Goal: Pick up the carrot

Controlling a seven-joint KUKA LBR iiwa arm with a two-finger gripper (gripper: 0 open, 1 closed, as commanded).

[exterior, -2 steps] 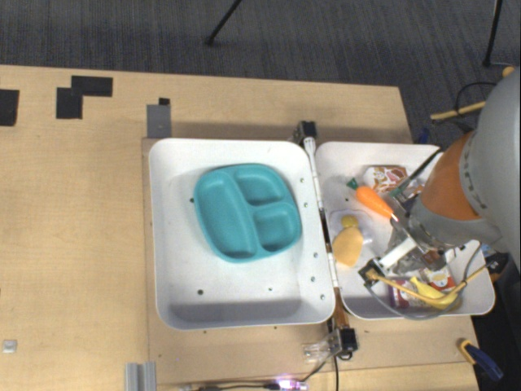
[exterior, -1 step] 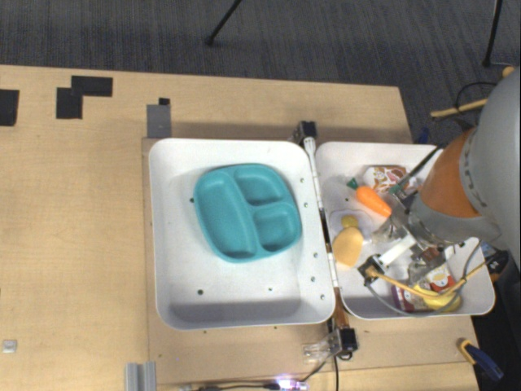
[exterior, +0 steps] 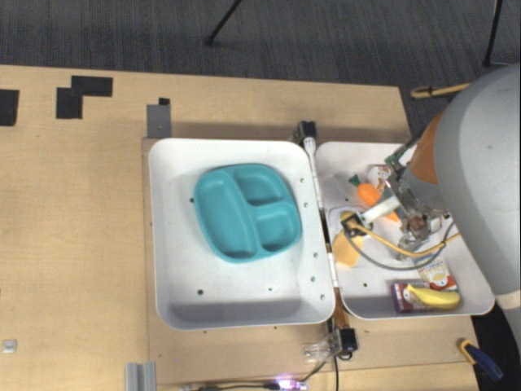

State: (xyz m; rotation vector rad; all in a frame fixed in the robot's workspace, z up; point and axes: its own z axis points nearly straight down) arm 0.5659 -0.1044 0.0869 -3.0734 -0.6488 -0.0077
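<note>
Gripper (exterior: pixel 399 206) is down in the right white bin (exterior: pixel 358 296), just beside the small orange carrot (exterior: pixel 369 192) by the far wall; finger state I cannot tell, carrot not visibly gripped

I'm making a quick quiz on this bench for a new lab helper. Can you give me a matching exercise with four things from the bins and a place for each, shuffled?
Things:
1. plate
2. carrot
3. banana
4. cheese wedge

Places:
A. near front edge of the right bin, beside a purple packet
B. middle of the left bin
C. right bin, near the wall between the bins
D. upper part of the right bin, just left of the gripper

Pairs: 1-B, 2-D, 3-A, 4-C
</note>
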